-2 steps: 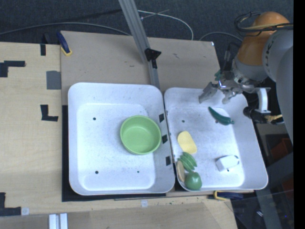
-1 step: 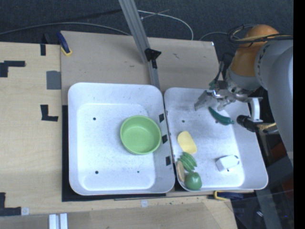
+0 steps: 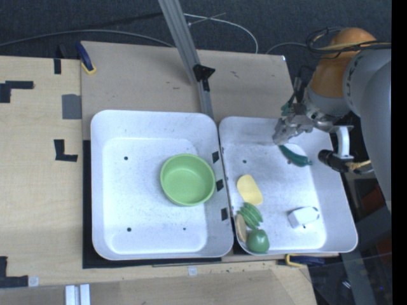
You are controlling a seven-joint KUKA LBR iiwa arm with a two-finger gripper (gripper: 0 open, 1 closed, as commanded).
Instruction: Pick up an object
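Observation:
My gripper (image 3: 284, 134) hangs over the far part of the right bin (image 3: 331, 234), near its right wall. Just below and to the right of it lies a small teal object (image 3: 296, 155); whether it touches the gripper is unclear. A yellow oval piece (image 3: 249, 189) lies near the bin's left wall. Below that sit a ridged green piece (image 3: 252, 214), a round green piece (image 3: 257, 241) and a thin beige piece (image 3: 241, 229). A white object (image 3: 303, 216) rests toward the near right.
The left bin (image 3: 114, 234) holds a green bowl (image 3: 187, 180) right of its middle. A grey slanted pole (image 3: 184, 43) crosses the bench above the bins. The arm's grey and orange wrist (image 3: 340, 68) stands at the right.

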